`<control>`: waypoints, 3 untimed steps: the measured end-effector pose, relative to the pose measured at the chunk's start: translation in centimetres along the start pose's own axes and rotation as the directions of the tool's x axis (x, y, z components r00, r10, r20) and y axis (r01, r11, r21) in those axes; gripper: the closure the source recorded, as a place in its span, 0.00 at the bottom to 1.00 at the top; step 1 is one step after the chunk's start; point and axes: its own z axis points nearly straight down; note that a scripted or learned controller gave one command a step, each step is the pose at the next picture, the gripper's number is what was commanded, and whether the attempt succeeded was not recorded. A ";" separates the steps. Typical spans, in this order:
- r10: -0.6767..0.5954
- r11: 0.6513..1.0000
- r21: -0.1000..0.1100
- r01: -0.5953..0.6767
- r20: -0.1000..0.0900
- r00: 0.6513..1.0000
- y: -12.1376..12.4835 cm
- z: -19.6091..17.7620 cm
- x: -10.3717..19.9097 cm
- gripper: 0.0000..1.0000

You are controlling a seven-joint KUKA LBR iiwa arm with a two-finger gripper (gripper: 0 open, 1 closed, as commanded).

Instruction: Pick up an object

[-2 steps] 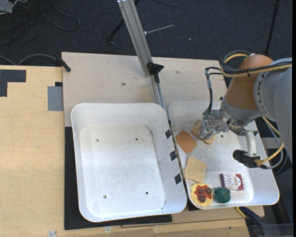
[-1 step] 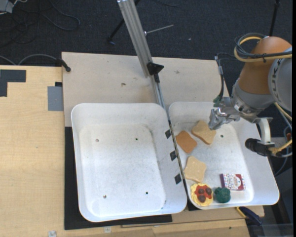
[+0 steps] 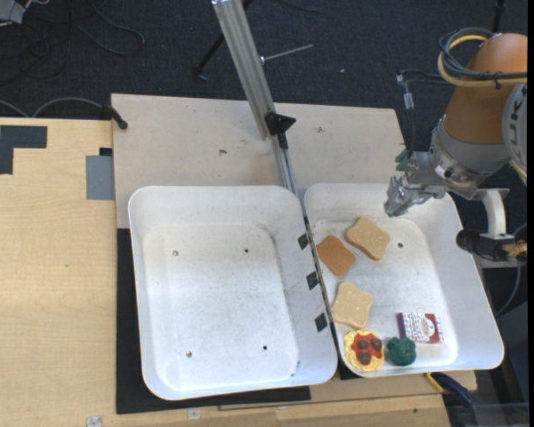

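Noted fingers [image 3: 394, 205] drawn narrow with nothing between them, hanging above the far corner of the right bin [image 3: 481, 323], near but apart from the closest bread slice [image 3: 368, 237]. Judged likely to close on air or skid across that flat slice unless opened before descent, given so little edge to pinch. Judged equally liable to strike the bin's far wall, or to nudge the darker toast slice [image 3: 335, 255] lying just beside the first.
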 end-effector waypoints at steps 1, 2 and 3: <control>-0.001 1.000 0.004 0.001 -0.001 1.000 0.0 -1.3 -0.1 1.00; -0.001 1.000 0.010 0.001 -0.003 1.000 -2.6 -0.6 3.8 1.00; -0.002 1.000 0.011 0.002 -0.003 1.000 -4.6 0.5 8.1 1.00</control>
